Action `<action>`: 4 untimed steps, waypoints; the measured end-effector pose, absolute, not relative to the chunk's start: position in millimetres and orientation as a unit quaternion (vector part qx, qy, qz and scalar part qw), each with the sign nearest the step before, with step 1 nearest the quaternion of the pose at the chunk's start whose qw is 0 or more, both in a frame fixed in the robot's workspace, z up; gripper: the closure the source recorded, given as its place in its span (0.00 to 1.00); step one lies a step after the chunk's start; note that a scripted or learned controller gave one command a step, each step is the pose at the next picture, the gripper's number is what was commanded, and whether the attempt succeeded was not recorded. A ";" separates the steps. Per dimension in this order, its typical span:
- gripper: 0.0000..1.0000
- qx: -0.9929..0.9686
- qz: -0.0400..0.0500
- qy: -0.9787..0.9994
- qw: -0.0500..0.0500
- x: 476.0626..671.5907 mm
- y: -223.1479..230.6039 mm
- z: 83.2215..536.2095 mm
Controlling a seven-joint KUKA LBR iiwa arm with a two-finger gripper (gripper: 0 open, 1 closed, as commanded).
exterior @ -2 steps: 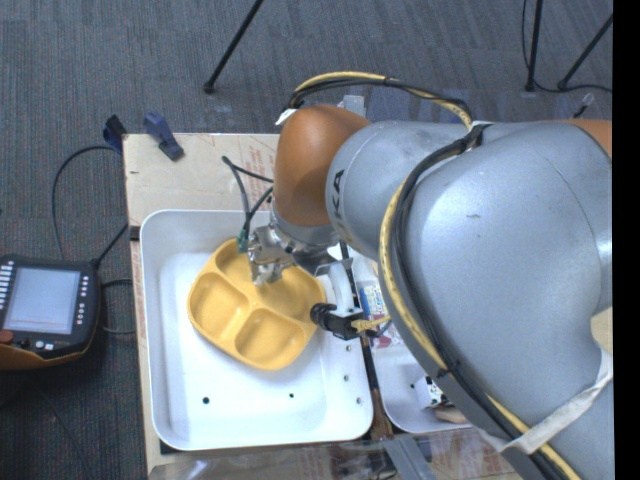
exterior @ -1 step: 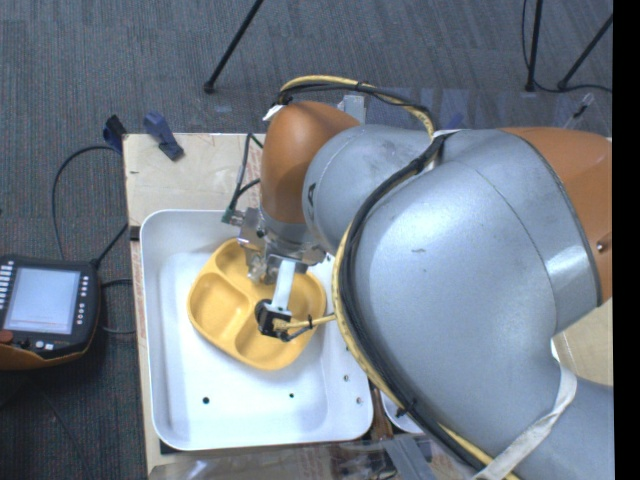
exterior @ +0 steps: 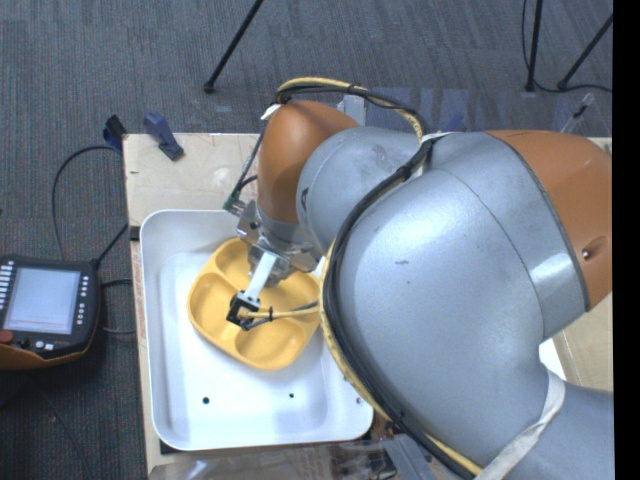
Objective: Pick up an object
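Down over the view-left white bin point(exterior: 165, 388), gripper point(exterior: 268, 256) sits low at the upper edge of the yellow divided dish point(exterior: 275, 343), open or closed can't tell under the wrist, dish flat mid-bin, probably touching it, spreading from there toward view bottom-left.

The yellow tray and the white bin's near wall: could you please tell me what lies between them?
Camera view: bare white bin floor below the yellow tray, save two small dark spots.
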State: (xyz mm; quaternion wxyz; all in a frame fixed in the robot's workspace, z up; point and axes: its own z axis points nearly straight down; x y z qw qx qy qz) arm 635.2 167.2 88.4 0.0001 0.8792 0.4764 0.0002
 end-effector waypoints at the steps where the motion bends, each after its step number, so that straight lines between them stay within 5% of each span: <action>1: 1.00 0.953 0.002 0.303 0.000 628.2 144.7 232.9; 2: 1.00 0.975 -0.009 0.222 -0.001 627.0 123.8 94.1; 3: 1.00 0.995 0.000 0.099 -0.001 614.5 166.8 88.0; 4: 1.00 0.995 -0.002 0.095 -0.001 614.9 162.8 95.7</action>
